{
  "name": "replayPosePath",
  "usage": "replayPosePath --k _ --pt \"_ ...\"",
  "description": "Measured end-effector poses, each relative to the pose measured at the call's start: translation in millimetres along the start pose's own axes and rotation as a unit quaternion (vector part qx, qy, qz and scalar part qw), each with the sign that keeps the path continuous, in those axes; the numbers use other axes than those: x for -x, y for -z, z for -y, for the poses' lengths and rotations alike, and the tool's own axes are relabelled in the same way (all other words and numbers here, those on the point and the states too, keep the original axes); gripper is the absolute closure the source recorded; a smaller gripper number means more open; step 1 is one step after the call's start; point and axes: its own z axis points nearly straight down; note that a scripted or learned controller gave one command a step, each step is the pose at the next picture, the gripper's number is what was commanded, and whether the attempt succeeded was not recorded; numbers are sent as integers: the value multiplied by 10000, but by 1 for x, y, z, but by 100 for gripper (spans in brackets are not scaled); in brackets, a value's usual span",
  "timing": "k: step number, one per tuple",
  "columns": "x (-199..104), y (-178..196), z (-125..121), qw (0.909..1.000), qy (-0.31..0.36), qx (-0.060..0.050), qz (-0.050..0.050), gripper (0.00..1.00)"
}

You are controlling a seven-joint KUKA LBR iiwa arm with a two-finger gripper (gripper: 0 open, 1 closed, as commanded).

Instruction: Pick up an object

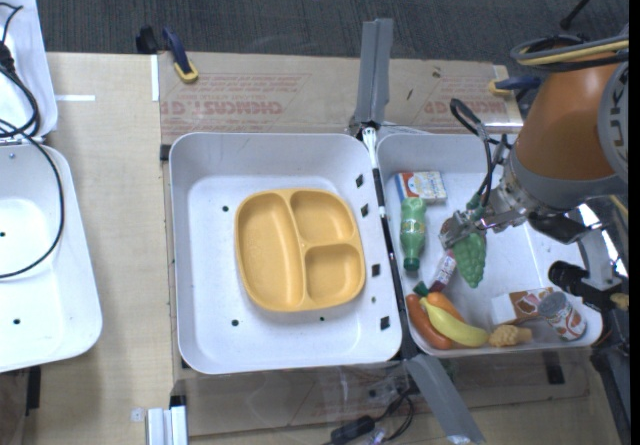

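My pincer [462, 230] hung over the right bin [440, 147], and I could not tell how it stood or whether it held anything. The green leafy toy [471, 257] lay just below the pincer, on the side toward the banana [455, 324], its long axis running from the pincer toward the bin's near edge. The green bottle [412, 230] lay to the leafy toy's left, roughly parallel to it.

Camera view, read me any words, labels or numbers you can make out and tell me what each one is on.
Red print on the cardboard sheet behind the bins: upside down and too blurred to read.
Small box, packet, cup: print too small to read.
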Motion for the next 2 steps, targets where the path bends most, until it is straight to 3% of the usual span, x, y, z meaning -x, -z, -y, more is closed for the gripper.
replayPosePath --k 1,2 --pt "3 -1 45 9988 -499 -11 -7 100" --pt "-15 88 8 9750 -2223 -8 6 100"
